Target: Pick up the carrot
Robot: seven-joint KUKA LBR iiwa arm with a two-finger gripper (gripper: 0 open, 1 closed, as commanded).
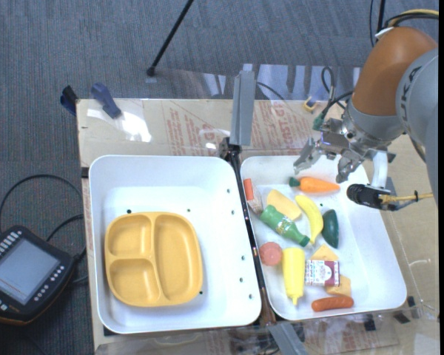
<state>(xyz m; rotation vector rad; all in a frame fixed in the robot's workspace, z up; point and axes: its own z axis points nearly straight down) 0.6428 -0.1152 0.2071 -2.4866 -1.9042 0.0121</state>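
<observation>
The claw (327, 163) hangs spread open just above the carrot (317, 186), gripping nothing. This looks like the approach step; next it should descend and close around the carrot.

Grey carpet (96, 43) surrounds the bench (170, 124). Left of the bench lies a handheld screen (22, 272), cable trailing. Behind the bench stands perhaps a tripod leg (174, 28).
</observation>
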